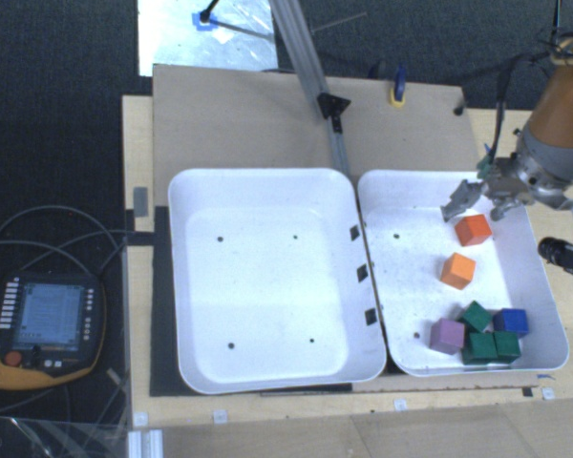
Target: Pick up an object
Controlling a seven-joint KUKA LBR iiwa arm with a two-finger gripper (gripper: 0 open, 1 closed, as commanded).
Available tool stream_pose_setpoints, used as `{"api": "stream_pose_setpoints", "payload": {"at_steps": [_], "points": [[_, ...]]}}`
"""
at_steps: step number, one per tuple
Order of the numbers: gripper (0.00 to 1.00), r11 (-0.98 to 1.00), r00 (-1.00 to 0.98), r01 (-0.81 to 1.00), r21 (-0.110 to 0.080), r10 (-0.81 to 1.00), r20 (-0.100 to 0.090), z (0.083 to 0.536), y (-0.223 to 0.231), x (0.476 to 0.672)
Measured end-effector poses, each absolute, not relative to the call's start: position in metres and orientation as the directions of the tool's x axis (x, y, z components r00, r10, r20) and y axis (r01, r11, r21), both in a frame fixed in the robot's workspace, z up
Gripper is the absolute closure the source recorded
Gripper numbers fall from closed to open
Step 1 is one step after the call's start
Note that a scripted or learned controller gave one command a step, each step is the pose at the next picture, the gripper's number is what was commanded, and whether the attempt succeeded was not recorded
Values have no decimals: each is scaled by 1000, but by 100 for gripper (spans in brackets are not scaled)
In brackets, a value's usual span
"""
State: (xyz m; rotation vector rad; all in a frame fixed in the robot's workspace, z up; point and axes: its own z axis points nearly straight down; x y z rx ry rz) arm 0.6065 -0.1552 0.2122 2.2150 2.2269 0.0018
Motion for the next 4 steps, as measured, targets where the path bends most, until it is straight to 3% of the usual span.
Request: {"api": "stream_pose_setpoints", "payload": {"at_steps": [1, 4], "points": [[0, 5, -5, 1000, 1, 1000, 0, 212, -155, 607], [0, 3, -3, 1000, -2, 1000, 0, 89, -152, 603]]}}
